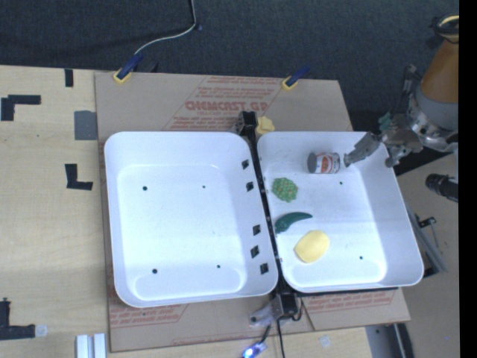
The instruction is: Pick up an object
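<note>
Two shallow white bins sit side by side on a sheet of cardboard (223,103) that lies on the tabletop (45,200), their inner rims meeting along a dark seam with black clips. The left bin (179,274) has its whole floor open. The right bin (373,274) holds four things: a small can (323,162) lying on its side near the far rim, a green bumpy lump (285,189) close to the seam, a dark green pepper-shaped piece (292,221) just below it and also near the seam, and a yellow lemon-like object (311,246) toward the near rim. The three lower things form a loose column along the inner edge, apart from one another, leaving the right half of that bin's floor free out to its outer wall. The arm enters over the right bin's far right corner, and the gripper (356,153) reaches down at a slant with one visible finger tip just beside the can's right end, touching or nearly so; I cannot tell whether the fingers are spread or closed, and the can is not seen between them. The can lies close to the far rim, with open floor between it and the green lump below.
</note>
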`<state>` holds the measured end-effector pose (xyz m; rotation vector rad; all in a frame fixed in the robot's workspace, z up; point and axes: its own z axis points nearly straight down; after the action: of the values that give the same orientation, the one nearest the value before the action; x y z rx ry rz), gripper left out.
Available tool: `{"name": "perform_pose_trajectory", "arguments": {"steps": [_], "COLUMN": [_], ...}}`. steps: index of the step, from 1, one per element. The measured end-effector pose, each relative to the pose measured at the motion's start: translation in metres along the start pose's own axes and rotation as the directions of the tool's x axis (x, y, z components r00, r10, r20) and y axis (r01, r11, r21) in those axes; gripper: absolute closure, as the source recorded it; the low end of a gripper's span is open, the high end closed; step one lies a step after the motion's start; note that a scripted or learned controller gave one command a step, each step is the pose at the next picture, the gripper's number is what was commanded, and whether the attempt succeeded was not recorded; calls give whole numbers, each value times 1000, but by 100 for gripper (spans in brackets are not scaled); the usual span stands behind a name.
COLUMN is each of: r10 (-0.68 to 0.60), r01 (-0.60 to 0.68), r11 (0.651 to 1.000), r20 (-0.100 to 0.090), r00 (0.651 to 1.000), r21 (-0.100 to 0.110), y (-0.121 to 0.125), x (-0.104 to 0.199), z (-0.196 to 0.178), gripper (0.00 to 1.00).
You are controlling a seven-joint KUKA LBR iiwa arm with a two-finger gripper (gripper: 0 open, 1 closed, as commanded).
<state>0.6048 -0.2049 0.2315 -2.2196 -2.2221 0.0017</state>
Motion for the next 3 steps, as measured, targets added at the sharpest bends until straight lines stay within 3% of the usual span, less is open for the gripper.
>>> {"name": "perform_pose_trajectory", "arguments": {"steps": [1,2,3], "r10": [-3,-9,-9], "r01": [3,9,9], "r11": [1000,999,1000], "r20": [0,5,-2], "r00": [1000,1000,1000], "r21": [3,43,-10], "y": [54,55,66], "x": [-15,56,145], "z": [127,152,39], "gripper": [0,0,0]}}
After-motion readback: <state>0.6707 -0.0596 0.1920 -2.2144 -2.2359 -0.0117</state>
